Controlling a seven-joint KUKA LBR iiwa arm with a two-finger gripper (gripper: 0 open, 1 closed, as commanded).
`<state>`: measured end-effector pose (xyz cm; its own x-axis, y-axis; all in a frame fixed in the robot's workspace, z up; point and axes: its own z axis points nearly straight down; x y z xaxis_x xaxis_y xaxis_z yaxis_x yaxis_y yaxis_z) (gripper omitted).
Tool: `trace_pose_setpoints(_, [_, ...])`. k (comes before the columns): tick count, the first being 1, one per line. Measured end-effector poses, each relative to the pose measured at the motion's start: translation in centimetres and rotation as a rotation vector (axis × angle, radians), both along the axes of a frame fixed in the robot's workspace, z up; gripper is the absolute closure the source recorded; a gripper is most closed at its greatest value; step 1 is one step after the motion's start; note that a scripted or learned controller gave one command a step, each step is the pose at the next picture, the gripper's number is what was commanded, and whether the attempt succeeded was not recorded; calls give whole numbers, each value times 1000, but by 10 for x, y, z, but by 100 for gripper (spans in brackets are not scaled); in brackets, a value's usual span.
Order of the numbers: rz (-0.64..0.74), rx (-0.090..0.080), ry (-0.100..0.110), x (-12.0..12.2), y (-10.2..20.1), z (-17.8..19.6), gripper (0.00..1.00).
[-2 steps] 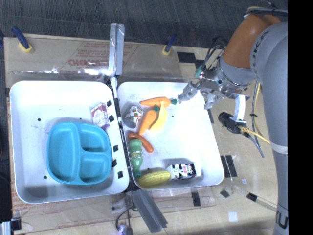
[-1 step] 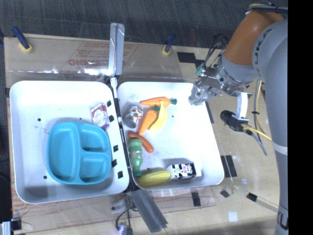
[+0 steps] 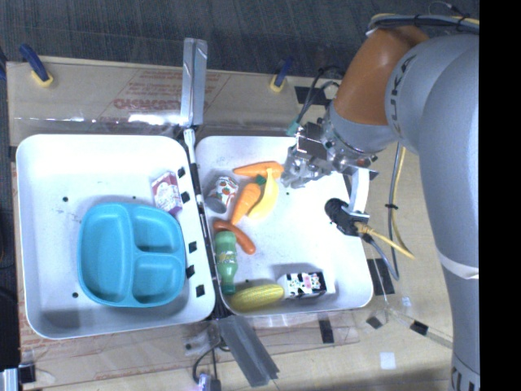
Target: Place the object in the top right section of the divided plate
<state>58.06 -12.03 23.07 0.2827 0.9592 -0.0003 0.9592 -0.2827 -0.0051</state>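
Pincer (image 3: 295,172), grip state unclear, just right of toy carrot (image 3: 257,169) lying left-right; divided plate (image 3: 130,255) far left.

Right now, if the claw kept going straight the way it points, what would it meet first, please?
Probably the orange carrot just beside the claw, with the banana close below; depth is unclear from this overhead slant.

Below me the bench (image 3: 98,96), faced with brown cardboard held by blue clamps (image 3: 37,65) at its far edge, bears two shallow white bins side by side, left bin (image 3: 41,186) and right bin (image 3: 326,267), a grey metal bar (image 3: 194,80) between them.
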Motion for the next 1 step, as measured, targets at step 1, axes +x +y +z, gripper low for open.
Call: trace_pose_setpoints(1, [36, 0, 1, -53, 54, -15, 100])
